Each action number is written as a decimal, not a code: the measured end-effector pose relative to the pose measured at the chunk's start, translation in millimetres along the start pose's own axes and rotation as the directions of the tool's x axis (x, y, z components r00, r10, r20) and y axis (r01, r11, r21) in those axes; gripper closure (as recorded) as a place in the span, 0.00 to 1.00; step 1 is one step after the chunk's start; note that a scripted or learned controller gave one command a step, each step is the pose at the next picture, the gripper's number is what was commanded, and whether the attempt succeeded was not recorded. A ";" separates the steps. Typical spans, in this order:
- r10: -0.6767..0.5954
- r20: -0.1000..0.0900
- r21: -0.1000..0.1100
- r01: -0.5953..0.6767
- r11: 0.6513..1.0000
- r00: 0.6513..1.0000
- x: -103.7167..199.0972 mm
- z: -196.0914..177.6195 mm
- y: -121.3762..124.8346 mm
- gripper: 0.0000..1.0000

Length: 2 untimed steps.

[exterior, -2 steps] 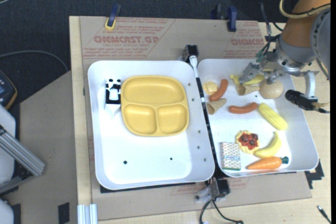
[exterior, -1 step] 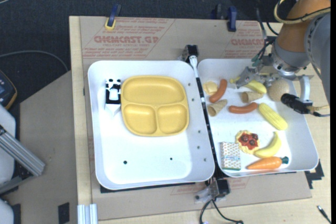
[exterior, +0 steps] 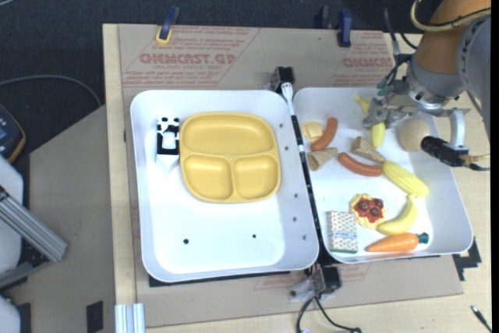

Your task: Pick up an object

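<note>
Place: a robotics lab or test cell
Bench: a brown board [exterior: 234,47] held by clamps [exterior: 165,27] along its upper edge
Floor: dark carpet with loose cables [exterior: 47,82] at upper left
Fixtures: an aluminium frame rail [exterior: 31,226] at lower left
Props: toy food in white bins [exterior: 226,253]

Plastic and board
Glossy white plastic bins [exterior: 234,261]; smooth matt yellow plastic tray [exterior: 230,154]; printed brown cardboard [exterior: 195,54] beneath.

Yellow three-compartment plastic plate [exterior: 230,155] in left shallow white bin [exterior: 218,253], toward its 12 o'clock. Small black-and-white block [exterior: 168,138] at plate's 9 o'clock, just beside. Brown cardboard sheet [exterior: 226,54] under both bins. Blue-yellow clamp [exterior: 166,26] at cardboard's 11 o'clock edge.
</note>
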<state>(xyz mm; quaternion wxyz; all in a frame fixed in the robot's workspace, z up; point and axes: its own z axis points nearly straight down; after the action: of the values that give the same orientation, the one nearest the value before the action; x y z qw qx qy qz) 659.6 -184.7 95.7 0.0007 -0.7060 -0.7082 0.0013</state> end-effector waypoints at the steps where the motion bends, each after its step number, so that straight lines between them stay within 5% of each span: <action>1: 0.003 0.002 -0.009 -0.003 1.000 1.000 -3.7 -44.8 5.6 1.00; 2: 0.002 0.003 -0.011 -0.002 1.000 1.000 -9.3 -104.7 13.7 1.00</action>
<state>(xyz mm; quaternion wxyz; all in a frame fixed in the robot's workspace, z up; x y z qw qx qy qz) 673.6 -193.9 200.4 -0.0039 -0.7069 -0.7073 -0.0016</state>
